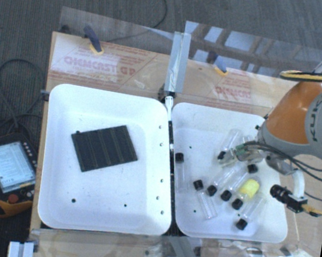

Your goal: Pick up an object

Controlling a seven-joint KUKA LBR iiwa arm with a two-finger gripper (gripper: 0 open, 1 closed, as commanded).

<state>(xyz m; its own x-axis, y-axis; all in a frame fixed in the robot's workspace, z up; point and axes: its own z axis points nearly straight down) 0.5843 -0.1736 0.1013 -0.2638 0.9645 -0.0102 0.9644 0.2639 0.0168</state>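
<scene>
Camera view: vials (pixel 225 180) in right bin (pixel 183 219).

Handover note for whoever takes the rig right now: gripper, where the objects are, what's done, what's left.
Gripper: low over the right bin, among the upper vials; finger state unreadable.
Objects: clear vials with black caps and one yellow piece scattered in the right bin. A dark ribbed mat lies flat in the left bin.
Done: nothing visibly lifted.
Left: grasp one object and raise it.
</scene>
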